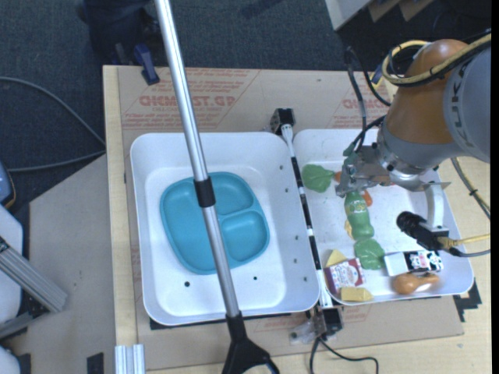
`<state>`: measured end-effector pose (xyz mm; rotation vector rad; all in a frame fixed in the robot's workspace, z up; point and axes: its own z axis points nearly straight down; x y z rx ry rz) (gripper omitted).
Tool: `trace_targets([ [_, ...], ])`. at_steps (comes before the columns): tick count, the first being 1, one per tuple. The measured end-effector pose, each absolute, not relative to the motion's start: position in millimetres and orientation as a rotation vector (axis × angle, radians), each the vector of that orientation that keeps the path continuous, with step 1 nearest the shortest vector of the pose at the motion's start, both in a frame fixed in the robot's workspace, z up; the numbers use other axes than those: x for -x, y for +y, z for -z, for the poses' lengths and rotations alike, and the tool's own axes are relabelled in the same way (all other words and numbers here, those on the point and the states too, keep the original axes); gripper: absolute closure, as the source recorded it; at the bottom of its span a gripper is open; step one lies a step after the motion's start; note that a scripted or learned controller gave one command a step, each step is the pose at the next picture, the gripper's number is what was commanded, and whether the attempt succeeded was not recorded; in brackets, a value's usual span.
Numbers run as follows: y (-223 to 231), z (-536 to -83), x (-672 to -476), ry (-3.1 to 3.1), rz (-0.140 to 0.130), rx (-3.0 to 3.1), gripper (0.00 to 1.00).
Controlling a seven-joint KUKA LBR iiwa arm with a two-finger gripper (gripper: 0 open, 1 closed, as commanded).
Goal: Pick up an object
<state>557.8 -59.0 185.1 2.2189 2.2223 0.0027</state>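
small green plastic bottle-shaped toy (357,213), upright amid food pieces in the right shallow white bin (460,275), directly under the two-finger gripper (352,179), so likely the chosen target; whether closed on it or still apart, cannot tell.

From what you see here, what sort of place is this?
Probably a robotics lab: a robot arm reaches over two white bins, toy food fills one, and cables run off the bench.
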Motion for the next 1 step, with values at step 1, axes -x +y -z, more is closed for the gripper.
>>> trace_targets([
  [1, -85.7, -184.6, -582.0, 2.220, 0.000, -2.220, 1.00],
])
